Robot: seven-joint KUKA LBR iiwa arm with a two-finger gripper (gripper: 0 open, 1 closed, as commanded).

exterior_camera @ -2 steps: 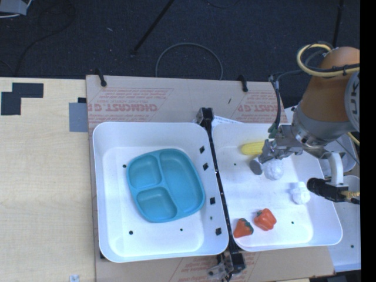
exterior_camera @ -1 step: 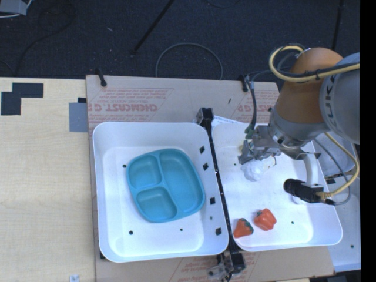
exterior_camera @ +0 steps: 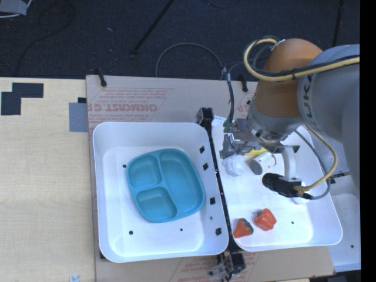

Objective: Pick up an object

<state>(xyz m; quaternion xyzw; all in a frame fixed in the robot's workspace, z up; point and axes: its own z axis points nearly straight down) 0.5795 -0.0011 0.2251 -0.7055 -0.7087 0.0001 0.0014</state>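
White lump (exterior_camera: 234, 166) beneath the hand (exterior_camera: 235, 148), grip unclear; orange peppers (exterior_camera: 265, 219) lie well apart.

Two bins sit side by side on the counter (exterior_camera: 41, 175), their inner walls meeting along a divider (exterior_camera: 214, 184) that serves as the landmark here. Left of the divider, the left bin (exterior_camera: 111, 140) holds a compartment plate (exterior_camera: 165, 184) lying flat near its middle. Right of the divider, the right bin (exterior_camera: 320, 231) holds two small objects (exterior_camera: 254, 223) side by side near its front edge, close to the divider. Farther back in that bin, just right of the divider, the end effector (exterior_camera: 235, 151) hangs low over a small rounded object (exterior_camera: 235, 166), with a cylindrical piece (exterior_camera: 256, 165) just beside it. The arm (exterior_camera: 294, 87) reaches in from behind and to the right.
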